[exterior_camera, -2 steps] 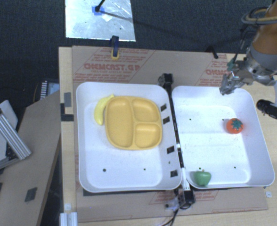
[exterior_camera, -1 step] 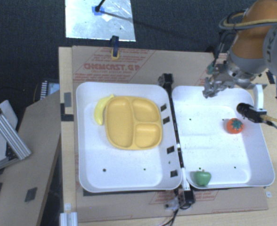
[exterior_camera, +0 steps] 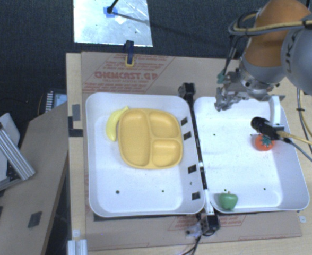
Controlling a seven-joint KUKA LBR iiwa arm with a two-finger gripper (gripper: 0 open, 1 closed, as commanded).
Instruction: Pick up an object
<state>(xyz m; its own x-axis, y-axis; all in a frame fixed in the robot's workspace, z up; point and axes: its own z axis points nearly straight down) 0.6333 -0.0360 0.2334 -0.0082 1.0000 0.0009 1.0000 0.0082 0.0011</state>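
Hovering over the right bin's (exterior_camera: pixel 291 193) far left corner, the pincer (exterior_camera: pixel 225 101) holds nothing, its opening hard to tell; the likeliest target, an orange toy (exterior_camera: pixel 262 142), lies near the right wall, so it should centre overhead before descending

You can read one printed word here: "CHEMCAST GP" in red block letters on the brown protective sheet (exterior_camera: pixel 129 70) that covers the surface, just beyond the far rim of the left bin (exterior_camera: pixel 92 142). More red print of the same kind shows on that sheet at the near edge below the bins, but you cannot make it out.
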